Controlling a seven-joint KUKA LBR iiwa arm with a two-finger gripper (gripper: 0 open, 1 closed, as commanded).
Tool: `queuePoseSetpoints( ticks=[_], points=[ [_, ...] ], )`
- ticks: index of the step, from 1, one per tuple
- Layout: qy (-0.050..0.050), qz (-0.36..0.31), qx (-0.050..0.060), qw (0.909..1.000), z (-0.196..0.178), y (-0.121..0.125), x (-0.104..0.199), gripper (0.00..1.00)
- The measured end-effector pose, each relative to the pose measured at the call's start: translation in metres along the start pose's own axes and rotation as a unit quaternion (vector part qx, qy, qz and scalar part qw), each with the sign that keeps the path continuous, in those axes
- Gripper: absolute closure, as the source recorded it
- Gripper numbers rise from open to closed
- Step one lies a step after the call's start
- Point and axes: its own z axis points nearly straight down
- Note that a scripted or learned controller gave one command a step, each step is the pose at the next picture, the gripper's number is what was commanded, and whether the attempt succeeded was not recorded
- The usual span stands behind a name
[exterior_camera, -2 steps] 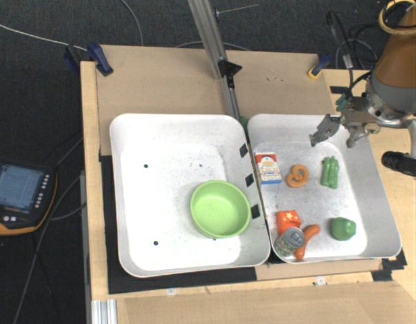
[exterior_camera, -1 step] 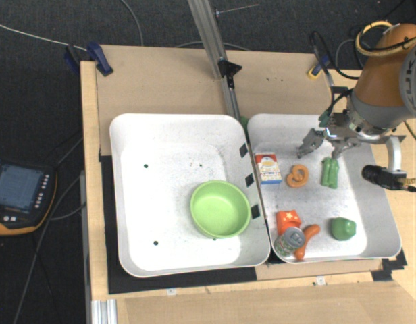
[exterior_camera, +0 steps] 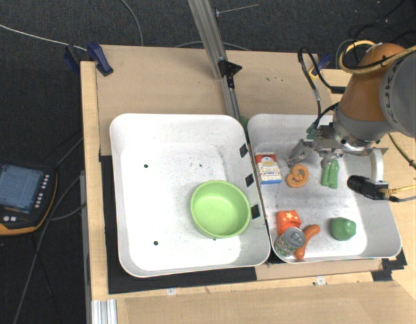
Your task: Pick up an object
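Gripper (exterior_camera: pixel 315 155) hanging over the far part of the right bin (exterior_camera: pixel 371 223), jaws spread wide on nothing, probably lining up on the green block (exterior_camera: pixel 329 175) just on its near side, right of the orange ring (exterior_camera: pixel 298 176), small graspable pieces crowding there.

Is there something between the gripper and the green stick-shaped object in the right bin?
Nothing visible. The gripper hangs directly above the green stick-shaped object. The pretzel-shaped toy lies beside it, apart.
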Motion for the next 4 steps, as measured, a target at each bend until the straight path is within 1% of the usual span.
queuePoseSetpoints(
  ticks=[1,2,3,4],
  points=[
    [0.000,0.000,-0.003,1.0000,-0.014,0.002,0.000,1.00],
    [-0.001,0.000,-0.005,1.0000,-0.059,-0.004,0.000,1.00],
    [-0.001,0.000,-0.005,1.0000,-0.102,-0.001,-0.002,1.00],
    [-0.001,0.000,-0.004,1.0000,-0.124,0.000,-0.002,1.00]
  ],
)
